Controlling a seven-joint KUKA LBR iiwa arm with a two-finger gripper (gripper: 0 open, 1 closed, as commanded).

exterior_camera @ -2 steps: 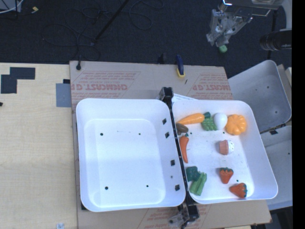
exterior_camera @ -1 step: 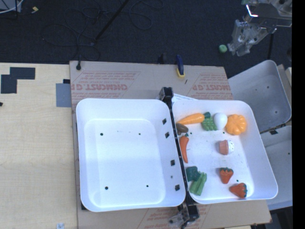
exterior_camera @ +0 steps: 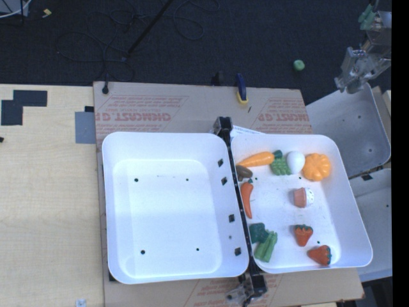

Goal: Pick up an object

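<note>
I see the left bin (exterior_camera: 167, 213) mid-frame, the right bin (exterior_camera: 345, 216) beside it holding toy food: pumpkin (exterior_camera: 317, 167), carrot (exterior_camera: 257, 160), strawberry (exterior_camera: 303, 235). My end effector (exterior_camera: 359, 69) hangs upper right, well apart; open or closed, I cannot tell.

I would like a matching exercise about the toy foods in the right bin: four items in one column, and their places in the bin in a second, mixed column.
Items:
1. pumpkin
2. white ball
3. strawberry
4. green pods

Places:
A. near right corner
B. far right corner
C. near edge, beside the divider
D. far side, just left of the pumpkin

Pairs: 1-B, 2-D, 3-A, 4-C
</note>
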